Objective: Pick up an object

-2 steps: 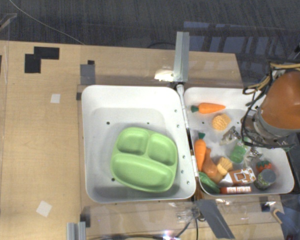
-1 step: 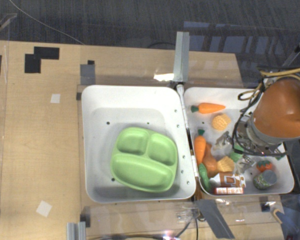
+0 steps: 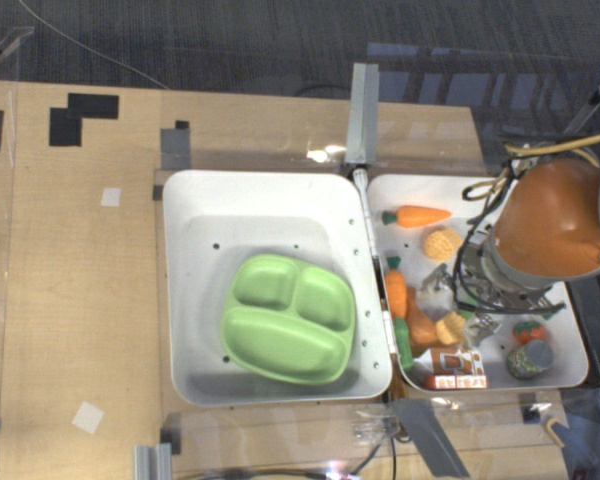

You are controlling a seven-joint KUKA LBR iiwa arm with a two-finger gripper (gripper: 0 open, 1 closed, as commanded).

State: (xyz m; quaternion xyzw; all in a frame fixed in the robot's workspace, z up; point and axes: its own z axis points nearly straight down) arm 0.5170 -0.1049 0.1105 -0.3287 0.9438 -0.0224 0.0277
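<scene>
1. Objects for picking lie in the right bin (image 3: 420,190), a shallow white tray at the right end of the wooden surface (image 3: 80,318).
2. Well left of the right bin, the surface carries black markings near its far edge.
3. Touching the right bin's left wall is the left bin (image 3: 180,268), which holds a green divided plate (image 3: 290,318) set toward its near side.
4. Along the right bin's left wall lies an orange piece (image 3: 395,293), with a green piece (image 3: 403,343) just nearer the camera.
5. At the right bin's far end, a carrot (image 3: 420,216) lies crosswise with its green top pointing left.
6. Just nearer than the carrot, in the right bin's far half, sits a yellow knobbly lump (image 3: 440,243).
7. Near the right bin's near wall lies a small printed box (image 3: 455,366); a red-orange piece (image 3: 420,328) and a yellow piece (image 3: 448,326) sit just beyond it.
8. Over the middle of the right bin, the gripper (image 3: 458,303) hangs low among these things, close to the yellow piece; the wrist hides most of it, and whether it is open or closed cannot be told, nor whether it touches anything.
9. Above it, the arm's orange band (image 3: 550,218) covers much of the right bin's right half, with dark cables looped beside it.
10. In the right bin's near right corner rest a grey round thing (image 3: 530,360) and, just beyond it, a small red and green thing (image 3: 528,331).
</scene>
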